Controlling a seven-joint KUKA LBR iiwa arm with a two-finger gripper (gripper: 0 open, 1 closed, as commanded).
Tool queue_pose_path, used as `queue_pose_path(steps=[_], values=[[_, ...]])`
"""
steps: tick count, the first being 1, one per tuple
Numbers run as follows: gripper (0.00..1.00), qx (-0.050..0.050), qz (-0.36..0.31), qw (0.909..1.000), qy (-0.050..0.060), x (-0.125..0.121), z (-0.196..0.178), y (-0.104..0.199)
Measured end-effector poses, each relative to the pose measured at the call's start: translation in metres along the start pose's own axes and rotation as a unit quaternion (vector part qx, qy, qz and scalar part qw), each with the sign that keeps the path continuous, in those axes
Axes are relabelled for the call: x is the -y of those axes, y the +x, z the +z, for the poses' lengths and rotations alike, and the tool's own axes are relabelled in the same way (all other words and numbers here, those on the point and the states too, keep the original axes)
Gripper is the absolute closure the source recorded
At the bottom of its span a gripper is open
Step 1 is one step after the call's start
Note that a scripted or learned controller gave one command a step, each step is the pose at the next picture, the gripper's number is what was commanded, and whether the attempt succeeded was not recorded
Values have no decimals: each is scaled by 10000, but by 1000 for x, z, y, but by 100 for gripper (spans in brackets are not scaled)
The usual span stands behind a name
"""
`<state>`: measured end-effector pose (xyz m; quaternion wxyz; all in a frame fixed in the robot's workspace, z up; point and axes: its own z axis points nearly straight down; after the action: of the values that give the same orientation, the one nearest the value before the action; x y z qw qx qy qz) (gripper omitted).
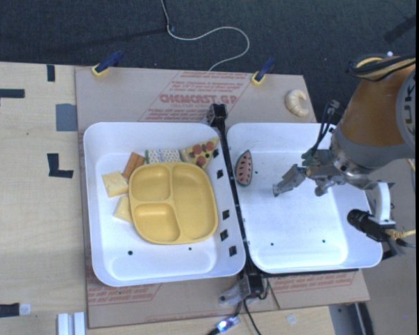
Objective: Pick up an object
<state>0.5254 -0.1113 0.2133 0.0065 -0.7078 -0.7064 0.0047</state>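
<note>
While the desk (pixel 28 187) shows pale wood grain with black angular marks along its left edge, a flat sheet of brown cardboard (pixel 195 96) with red print lies over its middle, pinned at the far edge by two clamps with blue and yellow handles (pixel 106 63). On the cardboard sit two shallow white bins with rounded corners and smooth, glossy walls. The left bin (pixel 98 250) carries a yellow plastic plate (pixel 173 202), rounded-square, divided into three compartments and matte in finish. Tucked against the plate's left side lie pale square crackers (pixel 115 184) and an orange-brown wedge (pixel 133 164); along its far rim lie a speckled flat piece (pixel 164 155) and a pizza-slice toy (pixel 202 151) with coloured dots. A black strip (pixel 227 180) runs where the two bins meet.

Just inside the right bin (pixel 300 260), near its left wall, lies a watermelon-slice toy (pixel 244 167), a half-round shape with a red face, dark seeds and a green rind. It rests apart from the pincer (pixel 288 181), which hangs over the bin's middle, grey metal and angular, pointing toward the left; I cannot tell how far it is spread, and nothing shows between its tips. Behind it rises the arm (pixel 377 117), smooth grey with a glossy orange band. Beyond the right bin's far corner, on the cardboard, lies a small beige curled piece (pixel 297 102).
</note>
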Motion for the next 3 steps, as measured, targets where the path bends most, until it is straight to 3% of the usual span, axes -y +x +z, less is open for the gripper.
queue_pose_path(steps=[1,3], values=[[0,9,-18,10000,-66,-3,-7,0],[0,8,-10,10000,-42,4,90,-11]])
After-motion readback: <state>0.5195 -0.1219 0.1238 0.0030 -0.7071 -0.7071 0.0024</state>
